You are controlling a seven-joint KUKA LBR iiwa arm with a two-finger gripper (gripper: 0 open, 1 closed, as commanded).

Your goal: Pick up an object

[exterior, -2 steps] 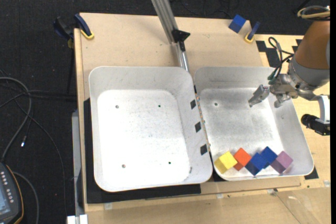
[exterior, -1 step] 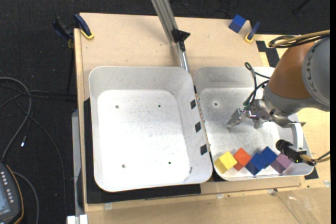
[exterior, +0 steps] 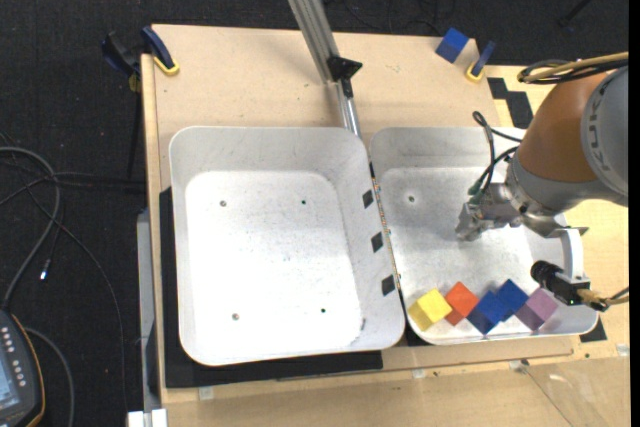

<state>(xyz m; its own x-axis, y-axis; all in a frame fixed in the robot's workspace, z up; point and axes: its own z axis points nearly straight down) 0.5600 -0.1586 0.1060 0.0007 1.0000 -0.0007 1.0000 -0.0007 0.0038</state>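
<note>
Below pincer (exterior: 474,223): yellow, orange, blue, purple blocks (exterior: 484,306).

A single fixed camera looks down at a slant on the wooden bench (exterior: 300,75) from above its near edge, far enough back to take in both white bins and dark floor beyond the bench. The left bin (exterior: 190,155) sits near centre; the right bin (exterior: 420,143) lies beside it, toward the frame's right.
</note>
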